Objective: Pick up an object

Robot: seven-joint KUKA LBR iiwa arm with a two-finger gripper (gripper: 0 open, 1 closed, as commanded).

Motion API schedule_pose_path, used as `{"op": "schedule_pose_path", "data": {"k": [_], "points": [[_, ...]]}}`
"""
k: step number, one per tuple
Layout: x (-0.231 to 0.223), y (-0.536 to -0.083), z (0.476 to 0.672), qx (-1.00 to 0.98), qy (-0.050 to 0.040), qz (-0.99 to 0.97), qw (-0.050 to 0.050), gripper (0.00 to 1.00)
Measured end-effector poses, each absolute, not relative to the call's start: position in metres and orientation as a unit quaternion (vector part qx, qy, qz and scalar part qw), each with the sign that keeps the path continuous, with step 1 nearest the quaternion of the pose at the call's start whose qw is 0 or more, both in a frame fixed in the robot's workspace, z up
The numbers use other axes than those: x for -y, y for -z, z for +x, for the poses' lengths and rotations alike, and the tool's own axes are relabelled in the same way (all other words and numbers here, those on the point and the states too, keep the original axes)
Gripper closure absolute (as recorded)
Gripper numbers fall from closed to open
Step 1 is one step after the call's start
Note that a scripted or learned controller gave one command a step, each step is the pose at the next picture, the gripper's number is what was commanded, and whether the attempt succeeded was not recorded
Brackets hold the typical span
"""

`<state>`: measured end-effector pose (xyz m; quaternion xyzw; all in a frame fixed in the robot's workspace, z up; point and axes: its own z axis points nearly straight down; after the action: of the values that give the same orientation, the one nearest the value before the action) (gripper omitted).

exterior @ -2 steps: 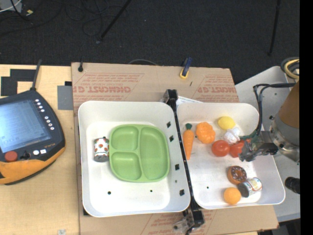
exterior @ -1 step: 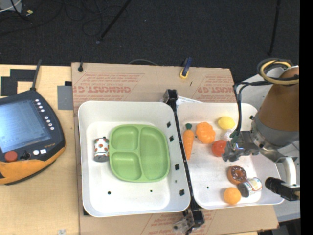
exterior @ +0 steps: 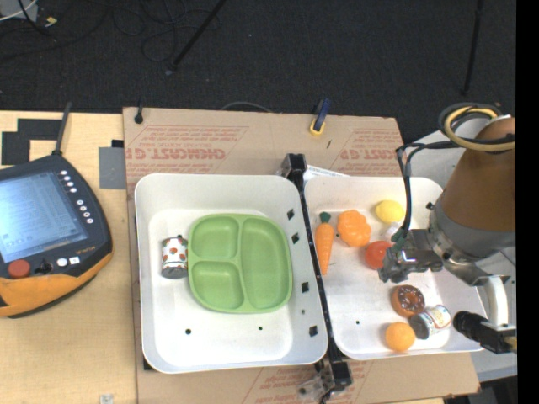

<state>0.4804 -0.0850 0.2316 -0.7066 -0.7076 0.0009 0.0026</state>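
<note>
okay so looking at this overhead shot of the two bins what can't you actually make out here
- End effector, camera view: too dark and small to show its fingers' state; the arm's body covers what lies behind it.
- Red object: its right side sits behind the end effector, so contact is unclear.
- Small can beside the green tray: label too small to read.
- Right bin: its far right edge is covered by the arm.

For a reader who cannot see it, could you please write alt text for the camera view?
The grey robot arm reaches from the right, its gripper low over the right white bin of toy food, beside a red tomato and a brown doughnut. The left white bin holds a green divided plate and a small patterned can.
</note>
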Motion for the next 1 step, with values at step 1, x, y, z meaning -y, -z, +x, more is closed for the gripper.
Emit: {"op": "schedule_pose_path", "data": {"k": [1], "points": [[0.0775, -0.2350, 0.4767, 0.708, -0.0010, -0.707, 0.003, 1.00]]}}
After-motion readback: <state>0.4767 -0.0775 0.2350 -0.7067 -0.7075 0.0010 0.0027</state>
